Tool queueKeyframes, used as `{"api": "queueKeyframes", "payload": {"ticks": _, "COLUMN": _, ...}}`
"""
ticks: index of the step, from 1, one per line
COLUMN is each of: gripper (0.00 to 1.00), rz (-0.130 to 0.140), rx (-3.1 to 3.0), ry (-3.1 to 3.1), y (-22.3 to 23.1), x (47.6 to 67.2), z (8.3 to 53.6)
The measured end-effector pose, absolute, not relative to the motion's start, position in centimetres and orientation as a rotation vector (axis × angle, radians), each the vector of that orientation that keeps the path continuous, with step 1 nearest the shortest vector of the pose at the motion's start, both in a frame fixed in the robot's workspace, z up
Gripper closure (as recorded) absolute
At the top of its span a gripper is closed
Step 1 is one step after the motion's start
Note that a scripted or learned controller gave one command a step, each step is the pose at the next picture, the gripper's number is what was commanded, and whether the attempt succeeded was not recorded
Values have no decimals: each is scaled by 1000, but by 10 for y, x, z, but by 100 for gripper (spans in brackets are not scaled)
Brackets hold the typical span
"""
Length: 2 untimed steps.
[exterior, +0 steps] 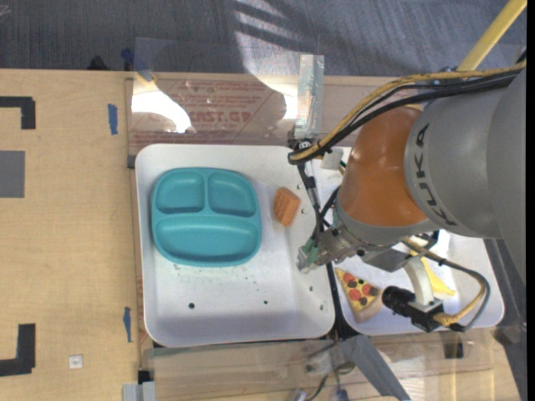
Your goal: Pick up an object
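1. Layout: two white bins side by side. Left bin (pixel 167 307) holds a teal divided plate (pixel 205 215) lying flat, plus a small orange block (pixel 286 206) just beside the plate's right rim, not touching as far as I can see. Right bin (pixel 485 312) holds a pizza-slice toy (pixel 361 295) near the divider and a yellow piece (pixel 439 278), partly under my arm
2. My wrist hangs over the divider betw. bins, angled toward left bin; I judge that's to reach the orange block, the nearest small obj.
3. My pincer (pixel 308 256): sits near left bin's right wall, below the orange block, apart from it. Opening: cannot tell, view too cluttered w/ cables. Nothing seen in it
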<state>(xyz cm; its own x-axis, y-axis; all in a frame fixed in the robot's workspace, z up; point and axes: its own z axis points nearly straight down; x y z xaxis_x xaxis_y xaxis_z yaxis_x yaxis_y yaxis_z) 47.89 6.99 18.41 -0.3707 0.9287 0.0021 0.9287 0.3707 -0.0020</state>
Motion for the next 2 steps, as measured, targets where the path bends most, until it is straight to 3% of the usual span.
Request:
{"api": "queueKeyframes", "payload": {"ticks": 1, "gripper": 100, "rz": -12, "rx": -2227, "ry": -2222, "y": 84, "x": 497, "z": 364}}
{"api": "queueKeyframes", "payload": {"ticks": 2, "gripper": 100, "rz": 10, "rx": -2390, "ry": -2034, "y": 88, "x": 479, "z": 279}}
